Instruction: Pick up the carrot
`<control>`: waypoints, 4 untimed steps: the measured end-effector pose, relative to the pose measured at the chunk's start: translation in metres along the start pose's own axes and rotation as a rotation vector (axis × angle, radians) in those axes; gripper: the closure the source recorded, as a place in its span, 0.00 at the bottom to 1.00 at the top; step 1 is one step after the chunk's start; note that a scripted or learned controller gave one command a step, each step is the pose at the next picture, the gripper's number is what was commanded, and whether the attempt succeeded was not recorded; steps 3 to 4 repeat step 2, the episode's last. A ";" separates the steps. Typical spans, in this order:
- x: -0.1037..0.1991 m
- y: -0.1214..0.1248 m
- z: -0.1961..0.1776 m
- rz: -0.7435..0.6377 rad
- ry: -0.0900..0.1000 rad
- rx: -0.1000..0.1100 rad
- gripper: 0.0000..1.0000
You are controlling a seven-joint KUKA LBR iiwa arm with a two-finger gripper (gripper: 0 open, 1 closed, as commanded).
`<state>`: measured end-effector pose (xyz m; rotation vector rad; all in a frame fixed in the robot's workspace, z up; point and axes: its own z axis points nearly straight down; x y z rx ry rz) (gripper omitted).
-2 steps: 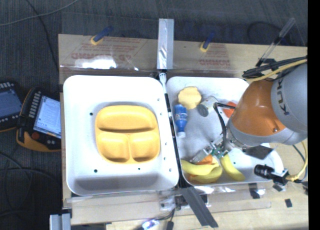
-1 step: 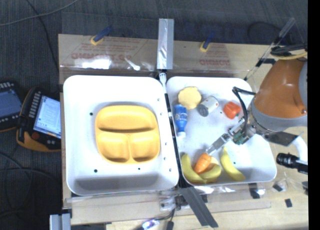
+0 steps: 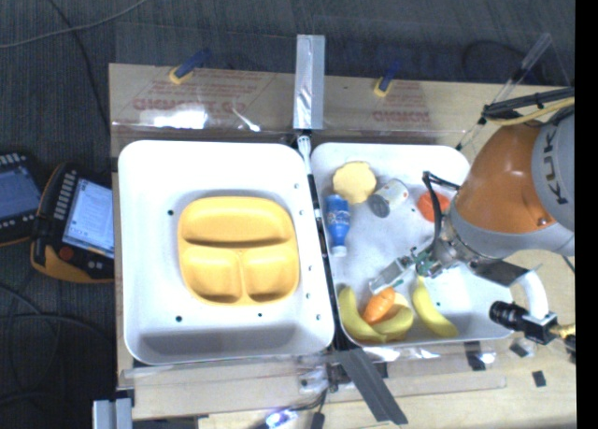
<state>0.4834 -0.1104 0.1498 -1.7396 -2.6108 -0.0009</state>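
Two white bins sit side by side. The left bin point(image 3: 149, 231) holds a yellow divided tray point(image 3: 239, 248). The right bin point(image 3: 439, 151) holds the clutter.

The carrot point(image 3: 379, 307) lies near the right bin's front wall, at about 7 o'clock from the bin's centre. It rests on top of a yellow banana point(image 3: 369, 322), touching it. A second banana point(image 3: 432, 310) lies just beside it at 3 o'clock. A blue-labelled bottle point(image 3: 337, 219) lies along the dividing wall at 11 o'clock from the carrot. A pale yellow round item point(image 3: 354, 179) and a small grey can point(image 3: 389, 197) sit farther up, near 12 o'clock.

The gripper point(image 3: 404, 271) hangs at about 1 o'clock from the carrot, close above it. Whether its tips are spread or pressed together cannot be told — the wrist and glare obscure them. Nothing is visibly pinched.

Judged risks:
- The carrot sits on a curved banana — a descending contact could roll it off or push it against the front wall.
- The bananas crowd both sides, so one may be caught along with the carrot, or instead of it.
- The carrot tapers and is probably smooth, so a hold near its narrow end may slip
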 end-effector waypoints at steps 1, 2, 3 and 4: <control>-0.003 0.001 0.058 -0.150 -0.010 -0.005 0.00; -0.028 -0.006 0.059 -0.301 -0.011 -0.012 0.00; -0.028 -0.006 0.059 -0.301 -0.011 -0.012 0.00; -0.028 -0.006 0.059 -0.301 -0.011 -0.012 0.00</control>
